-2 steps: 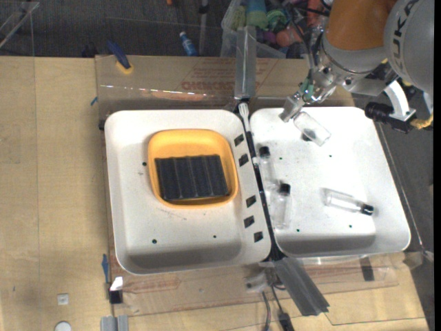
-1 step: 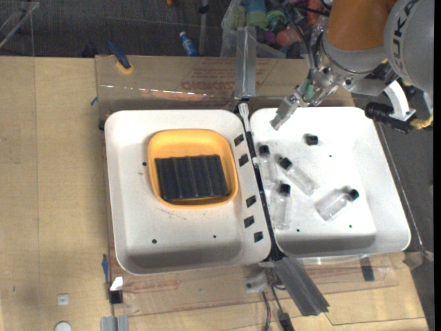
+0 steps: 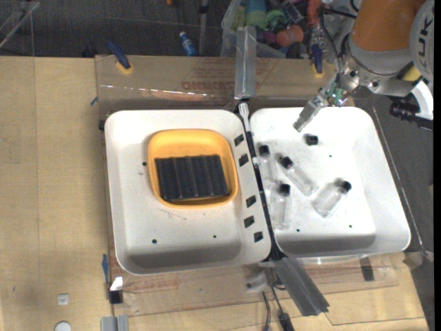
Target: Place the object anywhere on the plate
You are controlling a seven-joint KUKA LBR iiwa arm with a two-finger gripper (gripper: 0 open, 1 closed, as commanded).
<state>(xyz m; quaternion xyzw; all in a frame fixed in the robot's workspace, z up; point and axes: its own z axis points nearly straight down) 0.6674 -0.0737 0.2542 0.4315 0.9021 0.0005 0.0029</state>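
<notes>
A yellow-orange plate (image 3: 187,138) lies in the left bin (image 3: 131,233). A black ribbed rectangular object (image 3: 191,177) rests flat on the plate's middle. In the right bin (image 3: 358,236) lie several clear vials with black caps, such as one vial (image 3: 330,195) at the centre right and another (image 3: 297,176) near the middle. A small loose black cap (image 3: 311,140) lies at the back of that bin. My gripper (image 3: 305,119) hangs over the right bin's far edge, just behind the loose cap and above the bin floor. I see nothing held in it.
A divider with black tabs (image 3: 248,181) separates the two bins. Behind the bench stands a clear crate of colourful toys (image 3: 279,9). A metal bracket (image 3: 300,288) sticks out below the front edge of the bins.
</notes>
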